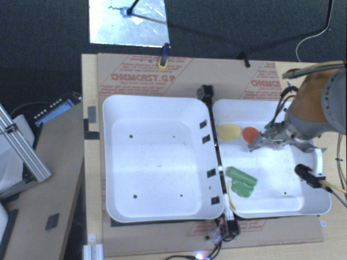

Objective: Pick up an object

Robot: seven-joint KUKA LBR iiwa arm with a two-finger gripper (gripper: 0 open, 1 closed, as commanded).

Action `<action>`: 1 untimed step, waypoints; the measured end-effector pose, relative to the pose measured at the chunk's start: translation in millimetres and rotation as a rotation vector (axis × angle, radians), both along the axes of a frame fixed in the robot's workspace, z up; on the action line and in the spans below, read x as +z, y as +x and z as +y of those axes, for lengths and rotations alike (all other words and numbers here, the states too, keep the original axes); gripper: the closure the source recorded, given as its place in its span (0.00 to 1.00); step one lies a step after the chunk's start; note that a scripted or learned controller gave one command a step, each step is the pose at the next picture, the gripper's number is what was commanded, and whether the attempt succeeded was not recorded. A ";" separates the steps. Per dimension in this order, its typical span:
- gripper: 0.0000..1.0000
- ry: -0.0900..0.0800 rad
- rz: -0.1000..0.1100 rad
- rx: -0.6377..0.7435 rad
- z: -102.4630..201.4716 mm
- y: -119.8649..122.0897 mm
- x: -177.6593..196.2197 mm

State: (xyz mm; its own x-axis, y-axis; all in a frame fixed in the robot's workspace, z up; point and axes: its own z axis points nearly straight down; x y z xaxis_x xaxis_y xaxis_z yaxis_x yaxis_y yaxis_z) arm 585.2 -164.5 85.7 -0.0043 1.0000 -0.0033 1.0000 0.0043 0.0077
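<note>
The shallow white left bin [157,161] plays no part yet. In the shallow white right bin [271,202], a green block [241,180] lies at seven o'clock, a pale yellow lump [229,131] at ten, a small red-orange ball [250,134] just beside it. The gripper [259,141] touches the ball's right side; whether the claw is released or clenched, I cannot tell. Nothing is lifted, so grasping and raising remain.

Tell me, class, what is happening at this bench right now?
A grey robot arm reaches in from the right over the right-hand bin. Its end effector sits low in that bin, right beside a small red object, with a yellow object just to that one's left. A green object lies nearer the front of the same bin. Whether anything has been grasped cannot be told. The left-hand bin sits beside it.
</note>
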 end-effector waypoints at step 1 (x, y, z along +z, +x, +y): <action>0.00 0.001 -0.001 0.002 -3.5 56.3 0.4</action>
